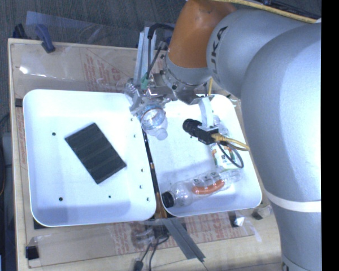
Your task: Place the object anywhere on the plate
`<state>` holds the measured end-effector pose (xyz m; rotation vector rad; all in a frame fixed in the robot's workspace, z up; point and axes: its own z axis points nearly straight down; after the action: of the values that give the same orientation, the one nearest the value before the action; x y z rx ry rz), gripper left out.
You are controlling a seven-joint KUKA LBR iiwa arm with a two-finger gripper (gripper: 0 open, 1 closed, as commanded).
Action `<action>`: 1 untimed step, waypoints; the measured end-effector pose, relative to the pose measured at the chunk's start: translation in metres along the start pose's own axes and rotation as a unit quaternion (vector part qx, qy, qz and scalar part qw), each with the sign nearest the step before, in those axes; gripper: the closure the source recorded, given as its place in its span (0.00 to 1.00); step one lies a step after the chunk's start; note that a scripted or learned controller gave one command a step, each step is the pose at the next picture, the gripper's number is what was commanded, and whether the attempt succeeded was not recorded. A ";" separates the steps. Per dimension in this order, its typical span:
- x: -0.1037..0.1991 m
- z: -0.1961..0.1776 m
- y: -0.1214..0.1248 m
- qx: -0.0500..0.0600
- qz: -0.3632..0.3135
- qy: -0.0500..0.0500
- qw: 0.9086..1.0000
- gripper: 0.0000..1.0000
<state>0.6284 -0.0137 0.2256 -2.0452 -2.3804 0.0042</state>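
Altogether two bins (34,151), one dark plate (95,152).

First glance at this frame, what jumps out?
The big grey arm with its orange band fills the right side, its hand low over the seam between the bins. A dark rectangular plate lies alone in the left bin; a clear plastic bottle lies in the right bin.

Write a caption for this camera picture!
Arm's pincer over a clear cup; dark plate in the left bin.
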 end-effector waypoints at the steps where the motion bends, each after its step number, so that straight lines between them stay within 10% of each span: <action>1: -0.014 0.029 0.016 0.007 -0.033 0.002 0.999 1.00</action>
<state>0.6465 -0.0256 0.1961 -1.9563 -2.4368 0.0168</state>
